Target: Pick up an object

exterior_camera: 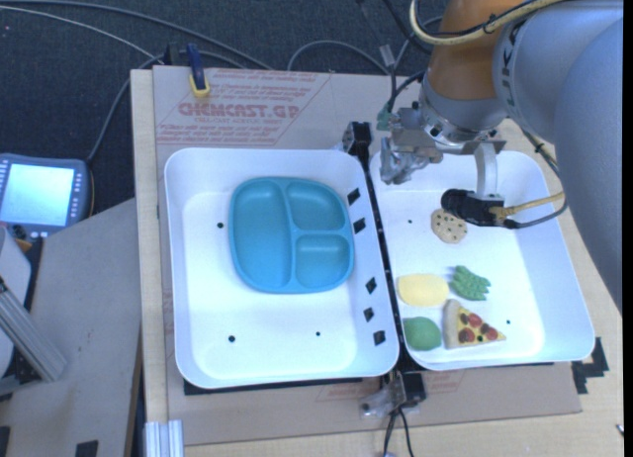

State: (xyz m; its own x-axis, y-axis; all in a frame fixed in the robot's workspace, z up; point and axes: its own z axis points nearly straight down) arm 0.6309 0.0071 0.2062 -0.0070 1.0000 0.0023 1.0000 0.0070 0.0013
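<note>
The cookie [449, 227], lying flat in the right bin [554, 297] just near of the gripper [396, 170], whose finger state cannot be told, is judged light, stiff and thin, best taken across its opposite edges rather than its face.

Place: I am working in a robotics lab.
Signs: cables [119, 20] are trailing over dark carpet [79, 79]; a teach pendant [42, 191] is glowing beside my cardboard-topped bench [247, 109].
</note>
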